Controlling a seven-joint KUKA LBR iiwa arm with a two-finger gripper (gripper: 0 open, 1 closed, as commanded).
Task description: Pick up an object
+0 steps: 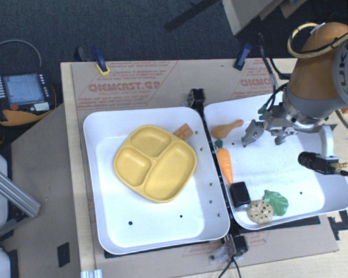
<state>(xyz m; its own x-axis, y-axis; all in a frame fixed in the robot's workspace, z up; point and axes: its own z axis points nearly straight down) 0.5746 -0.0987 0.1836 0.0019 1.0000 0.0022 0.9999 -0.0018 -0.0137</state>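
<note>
The right bin (317, 206) holds several toy foods. A tan drumstick (227, 128) lies at its upper left, and an orange carrot (223, 165) rests along its left wall. Lower down are a black block (239, 193), a speckled cookie (259, 211) and a green leafy piece (277, 201). My gripper (266, 136) hovers over the bin's upper middle, just right of the drumstick. It is open, with nothing between its fingers.
The left bin (109, 226) carries a yellow divided plate (155, 162) with a small brown block (183, 131) at its upper right edge. A black fitting (316, 162) juts from the arm over the right bin's right side. Blue clamps (102, 66) hold the cardboard base.
</note>
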